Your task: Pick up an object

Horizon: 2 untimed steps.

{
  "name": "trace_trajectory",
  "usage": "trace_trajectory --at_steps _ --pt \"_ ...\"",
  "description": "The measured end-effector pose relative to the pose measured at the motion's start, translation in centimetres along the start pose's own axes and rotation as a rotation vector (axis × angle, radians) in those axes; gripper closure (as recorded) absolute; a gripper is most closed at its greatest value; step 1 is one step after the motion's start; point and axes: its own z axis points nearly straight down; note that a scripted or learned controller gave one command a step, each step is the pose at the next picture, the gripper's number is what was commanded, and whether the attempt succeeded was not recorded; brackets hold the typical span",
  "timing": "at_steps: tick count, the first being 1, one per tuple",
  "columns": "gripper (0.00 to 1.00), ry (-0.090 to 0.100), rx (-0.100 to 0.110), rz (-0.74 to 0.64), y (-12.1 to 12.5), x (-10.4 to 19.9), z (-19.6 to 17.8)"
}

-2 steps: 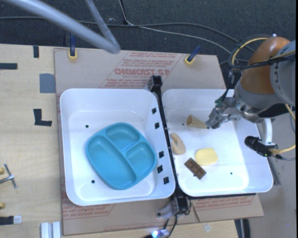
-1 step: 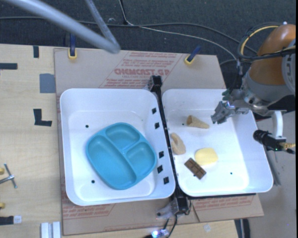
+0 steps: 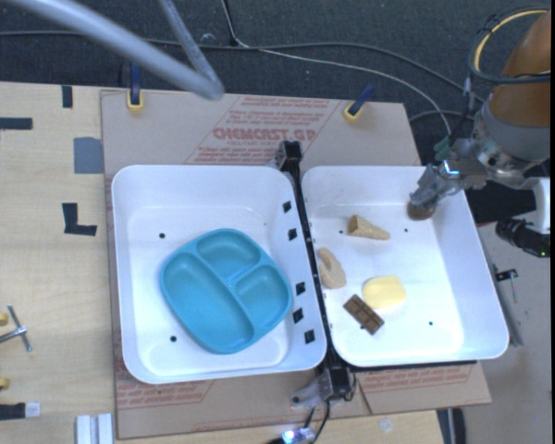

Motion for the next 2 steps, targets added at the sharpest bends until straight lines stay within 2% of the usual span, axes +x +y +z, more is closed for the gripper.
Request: trace_trajectory --at_steps 1,2 --pt "1.0 0.001 0.003 0.0 0.0 0.0 -1.6" --pt "1.0 0.001 0.005 -0.001 -0.8 5.2 -1.5"
